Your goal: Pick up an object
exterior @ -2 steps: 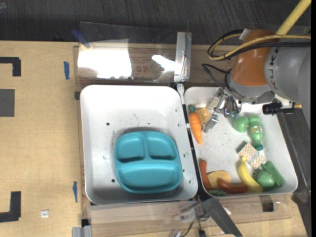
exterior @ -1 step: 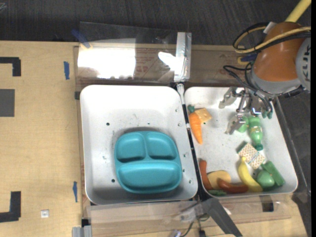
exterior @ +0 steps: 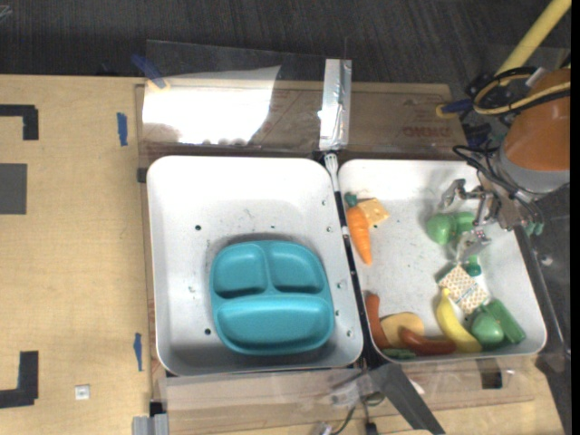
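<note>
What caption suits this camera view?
Gripper hovers over toy food in the right bin; teal tray in the left bin.

I see a teal tray (exterior: 270,299) near the left bin's (exterior: 172,188) front edge. Blue tape (exterior: 121,128) marks the bench's (exterior: 63,243) back.

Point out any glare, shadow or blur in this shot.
Camera view: strong glare on the clear plastic sheet behind the left bin; the teal tray casts a soft shadow on the bin floor around it; the gripper looks slightly blurred over the right bin.
</note>
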`<state>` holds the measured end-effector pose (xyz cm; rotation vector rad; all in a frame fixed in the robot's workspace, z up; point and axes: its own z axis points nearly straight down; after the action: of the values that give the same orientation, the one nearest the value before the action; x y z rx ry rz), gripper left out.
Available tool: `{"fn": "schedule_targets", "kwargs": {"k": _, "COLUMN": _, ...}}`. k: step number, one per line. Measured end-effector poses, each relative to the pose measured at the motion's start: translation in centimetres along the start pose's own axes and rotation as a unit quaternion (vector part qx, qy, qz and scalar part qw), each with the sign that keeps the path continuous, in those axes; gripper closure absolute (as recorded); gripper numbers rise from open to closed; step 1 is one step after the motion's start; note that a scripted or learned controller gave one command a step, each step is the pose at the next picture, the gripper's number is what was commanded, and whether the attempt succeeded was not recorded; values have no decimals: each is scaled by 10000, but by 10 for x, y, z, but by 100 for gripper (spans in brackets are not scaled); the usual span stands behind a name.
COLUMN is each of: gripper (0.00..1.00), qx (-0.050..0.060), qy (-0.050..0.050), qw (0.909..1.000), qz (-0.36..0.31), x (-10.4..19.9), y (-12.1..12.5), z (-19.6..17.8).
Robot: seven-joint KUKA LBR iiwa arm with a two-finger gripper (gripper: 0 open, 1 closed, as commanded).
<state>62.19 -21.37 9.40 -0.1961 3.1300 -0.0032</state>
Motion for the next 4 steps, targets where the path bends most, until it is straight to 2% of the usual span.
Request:
{"fn": "schedule_targets", "kwargs": {"k": 1, "gripper": 0, "qx": -33, "qy": 3, "qw": 9982, "qz": -601, "x": -46, "y": -12, "z": 7}}
{"fn": "schedule_targets", "kwargs": {"k": 2, "gripper": 0, "qx": -15, "qy": -18, "qw": 9873, "qz": -1587, "x": 12, "y": -6, "z": 6}}
{"fn": "schedule_targets", "kwargs": {"k": 3, "gripper": 0, "qx": -1, "qy": -20, "qw": 9908, "qz": -1355, "x": 70, "y": 0, "z": 5}}
{"fn": "schedule_targets", "kwargs": {"k": 4, "gripper": 0, "qx": 34, "qy": -91, "qw": 9833, "qz": -1816, "x": 114, "y": 25, "z": 3}}
